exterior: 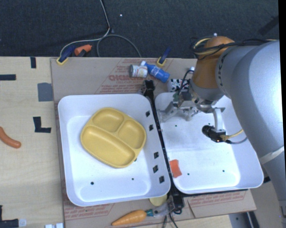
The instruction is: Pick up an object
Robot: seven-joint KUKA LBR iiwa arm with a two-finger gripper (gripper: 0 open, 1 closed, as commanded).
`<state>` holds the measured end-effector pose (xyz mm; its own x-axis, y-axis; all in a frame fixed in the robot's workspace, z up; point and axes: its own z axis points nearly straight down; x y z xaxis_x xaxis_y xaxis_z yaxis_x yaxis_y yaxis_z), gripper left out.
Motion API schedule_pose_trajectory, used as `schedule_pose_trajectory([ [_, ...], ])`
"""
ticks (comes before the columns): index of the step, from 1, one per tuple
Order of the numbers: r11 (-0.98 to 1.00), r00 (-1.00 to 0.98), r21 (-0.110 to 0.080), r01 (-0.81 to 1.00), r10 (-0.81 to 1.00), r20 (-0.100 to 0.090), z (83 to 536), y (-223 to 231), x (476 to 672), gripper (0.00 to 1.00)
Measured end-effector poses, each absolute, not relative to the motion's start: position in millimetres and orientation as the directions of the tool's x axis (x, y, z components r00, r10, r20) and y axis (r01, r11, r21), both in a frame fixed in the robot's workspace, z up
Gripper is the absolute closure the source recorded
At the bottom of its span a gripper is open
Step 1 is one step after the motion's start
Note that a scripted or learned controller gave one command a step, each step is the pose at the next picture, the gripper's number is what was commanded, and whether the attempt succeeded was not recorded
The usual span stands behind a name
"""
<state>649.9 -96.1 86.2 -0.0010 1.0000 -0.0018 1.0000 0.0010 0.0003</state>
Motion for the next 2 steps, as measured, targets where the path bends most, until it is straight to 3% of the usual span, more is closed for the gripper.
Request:
schedule_pose_trajectory([
  [1, 0.002, -0.002, 0.002, 1.000, 1.000, 0.000, 85, -106, 669.5, 0.00],
  [2, -0.002, 0.002, 0.004, 1.000, 1.000, -0.003, 137, -160, 668.7, 0.00],
])
